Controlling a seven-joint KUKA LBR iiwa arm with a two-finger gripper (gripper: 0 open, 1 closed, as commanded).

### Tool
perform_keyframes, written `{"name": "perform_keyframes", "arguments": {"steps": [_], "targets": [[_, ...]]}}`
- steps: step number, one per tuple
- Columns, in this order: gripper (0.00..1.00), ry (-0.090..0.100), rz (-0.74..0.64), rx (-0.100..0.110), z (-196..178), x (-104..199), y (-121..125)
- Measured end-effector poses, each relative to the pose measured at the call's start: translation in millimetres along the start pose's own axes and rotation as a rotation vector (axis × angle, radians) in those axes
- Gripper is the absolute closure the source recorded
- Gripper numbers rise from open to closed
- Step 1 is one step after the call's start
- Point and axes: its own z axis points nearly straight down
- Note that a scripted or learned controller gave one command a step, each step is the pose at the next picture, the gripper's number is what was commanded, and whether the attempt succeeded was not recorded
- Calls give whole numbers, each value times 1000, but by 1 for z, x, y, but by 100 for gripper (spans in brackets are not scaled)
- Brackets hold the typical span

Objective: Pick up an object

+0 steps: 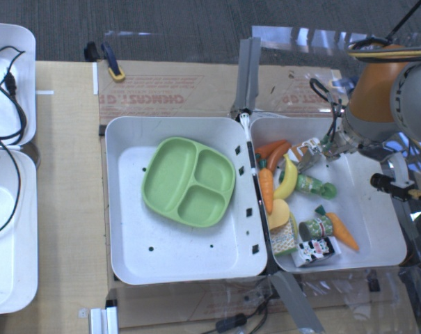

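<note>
A: Where is the end effector (pixel 313 156) just now?

B: Low inside the right bin (pixel 377 242), near its upper edge, just above the banana (pixel 288 178). The arm (pixel 380 89) with its orange band comes in from the right behind it.

A: Is it gripping anything?

B: I cannot tell. The end of it is a small, cluttered shape against the white floor, and how it stands around anything is not clear.

A: What lies around the banana?

B: Left of it, against the dividing wall, an orange carrot (pixel 266 190). Above and left of it, two more orange-red pieces (pixel 273 149) lie at a slant. Just right of it sits a green toy (pixel 314 185) on its side. Below it is a pale yellow round thing (pixel 279 211), and lower still a small can (pixel 316 226), another carrot (pixel 342 231) and a black-and-white carton (pixel 314 250).

A: And the other bin?

B: The left bin (pixel 126 242), well left of the banana, holds a green divided plate (pixel 189 181) with three compartments, lying flat. Both bins rest on the desk (pixel 64 186).
</note>
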Motion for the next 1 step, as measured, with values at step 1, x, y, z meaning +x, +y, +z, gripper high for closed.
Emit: {"name": "perform_keyframes", "arguments": {"steps": [1], "targets": [[100, -2, 1, -2, -10, -1, 0]]}}
